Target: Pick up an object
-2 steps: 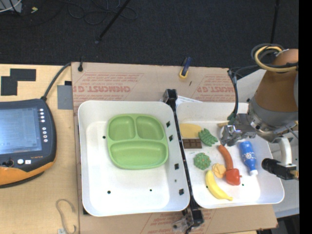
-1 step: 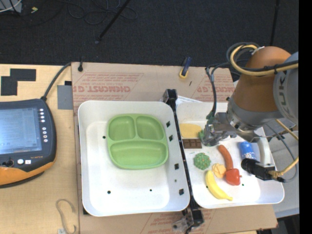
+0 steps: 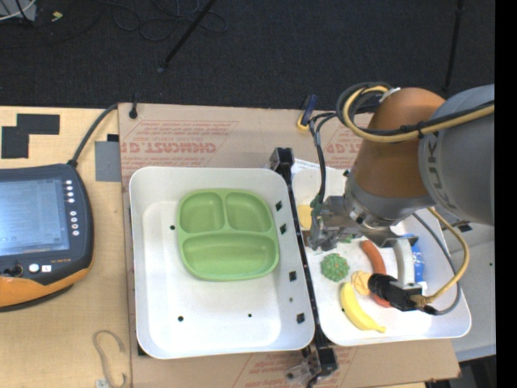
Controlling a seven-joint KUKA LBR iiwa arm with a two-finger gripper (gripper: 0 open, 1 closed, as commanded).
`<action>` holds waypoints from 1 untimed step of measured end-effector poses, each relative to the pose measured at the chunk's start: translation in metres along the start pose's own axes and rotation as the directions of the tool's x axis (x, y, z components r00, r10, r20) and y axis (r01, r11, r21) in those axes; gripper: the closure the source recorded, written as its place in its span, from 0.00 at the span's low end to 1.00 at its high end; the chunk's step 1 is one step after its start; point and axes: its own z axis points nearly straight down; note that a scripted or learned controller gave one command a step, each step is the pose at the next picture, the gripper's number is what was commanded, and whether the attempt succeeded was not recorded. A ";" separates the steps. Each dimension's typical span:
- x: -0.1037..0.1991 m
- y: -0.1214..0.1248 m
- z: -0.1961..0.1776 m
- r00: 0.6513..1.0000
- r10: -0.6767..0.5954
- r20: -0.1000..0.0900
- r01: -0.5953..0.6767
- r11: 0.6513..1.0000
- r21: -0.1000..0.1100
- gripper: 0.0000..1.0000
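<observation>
The nearest thing to pick is a small green toy broccoli floret, lying on the floor of the right bin a little toward 9 o'clock of the bin's middle. The gripper is down low in that bin, just at the floret's 11 o'clock and close to it. Whether it touches the floret I can't make out, and I cannot tell if the gripper is open or closed, since the wrist hides it from where I look. Nothing can be seen held in it. At the floret's 5 o'clock a yellow banana lies curved along the bin's near side, apart from the floret. At the floret's 2 o'clock rests an orange-red sausage-shaped piece, slanted, and beyond that at 3 o'clock a white and blue packet. A small yellow item sits at the gripper's 10 o'clock, hard by the wall between the bins, half hidden. The grey arm, with its orange band, comes in from 3 o'clock and bends down over the bin. The left bin holds a green divided plate around its middle, lying flat. Both bins stand on a cardboard sheet, and off at 9 o'clock lies a teach pendant with a lit screen.
</observation>
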 end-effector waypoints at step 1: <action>0.052 -0.001 0.005 1.000 0.000 0.000 0.000 1.000 0.000 1.00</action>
